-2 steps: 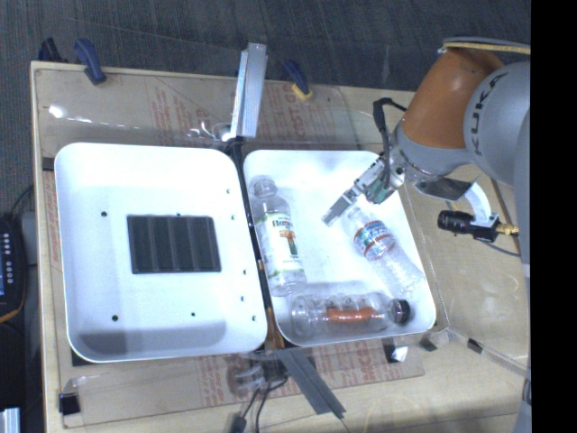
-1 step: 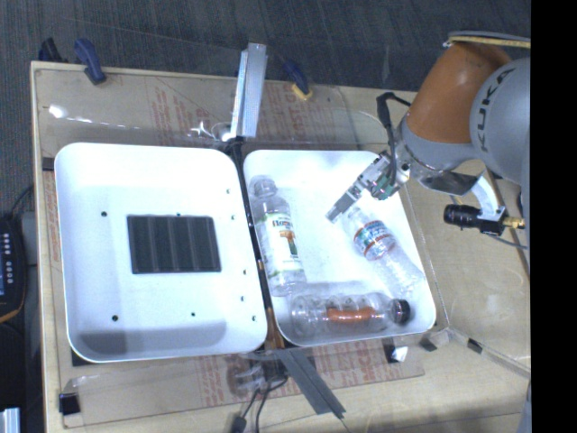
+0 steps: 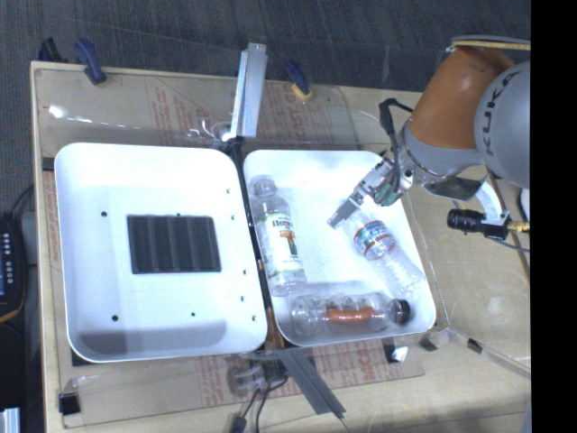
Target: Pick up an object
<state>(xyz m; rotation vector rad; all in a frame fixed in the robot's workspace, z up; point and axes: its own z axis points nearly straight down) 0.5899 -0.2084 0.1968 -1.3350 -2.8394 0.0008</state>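
Note:
Three clear plastic bottles lie in the right bin (image 3: 315, 171). One with a white and orange label (image 3: 277, 237) runs along the bin's left wall. A second, with an orange core and a dark cap (image 3: 347, 312), lies across the near wall. A third, short one with a blue and red label (image 3: 382, 249) rests by the right wall, angled toward the bin's middle. My gripper (image 3: 346, 212) reaches in from the right and hangs just above and left of the short bottle's upper end. Nothing is visibly held.
The left bin (image 3: 90, 179) holds a dark ribbed rectangle (image 3: 173, 244) at its centre. A metal post (image 3: 248, 88) stands at the back between the bins. Blue clamps (image 3: 90, 61) sit on the bench's far edge. A black cable part (image 3: 473, 222) sticks out beside the wrist.

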